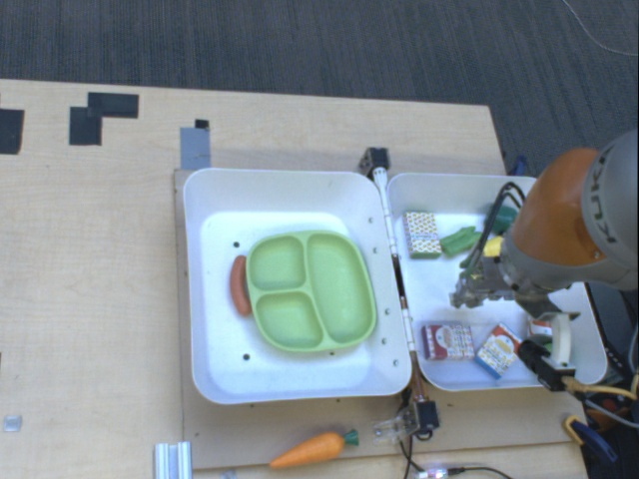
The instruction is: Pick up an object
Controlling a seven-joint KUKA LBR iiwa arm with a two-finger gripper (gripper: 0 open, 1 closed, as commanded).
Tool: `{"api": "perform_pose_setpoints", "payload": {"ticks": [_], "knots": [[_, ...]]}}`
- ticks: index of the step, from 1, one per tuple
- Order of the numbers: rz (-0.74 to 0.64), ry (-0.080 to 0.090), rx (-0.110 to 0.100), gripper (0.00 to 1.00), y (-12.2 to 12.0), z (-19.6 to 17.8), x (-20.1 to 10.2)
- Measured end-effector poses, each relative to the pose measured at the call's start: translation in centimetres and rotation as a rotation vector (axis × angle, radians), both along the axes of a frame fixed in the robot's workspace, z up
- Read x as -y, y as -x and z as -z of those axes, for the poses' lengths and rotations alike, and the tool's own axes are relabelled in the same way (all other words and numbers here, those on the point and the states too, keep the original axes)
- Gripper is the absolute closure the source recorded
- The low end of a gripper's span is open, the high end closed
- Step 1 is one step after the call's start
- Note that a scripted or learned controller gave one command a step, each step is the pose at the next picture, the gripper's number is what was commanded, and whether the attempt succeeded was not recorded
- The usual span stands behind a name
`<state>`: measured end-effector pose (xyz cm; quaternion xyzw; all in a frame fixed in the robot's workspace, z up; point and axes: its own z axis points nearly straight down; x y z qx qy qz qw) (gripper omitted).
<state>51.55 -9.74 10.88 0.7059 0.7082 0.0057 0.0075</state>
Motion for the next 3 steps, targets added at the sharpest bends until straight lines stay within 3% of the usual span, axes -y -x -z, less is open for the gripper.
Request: {"api": "perform_pose_setpoints", "payload": {"ticks": [1, 2, 3], "knots": [[-0.001, 0.000, 0.000, 0.00, 0.0, 0.0, 0.0], [0.002, 0.000, -0.006, 0.00, 2.5, 2.2, -1.0], [0.001, 0.001, 0.000, 1.00, 2.3, 1.0, -1.0]]}}
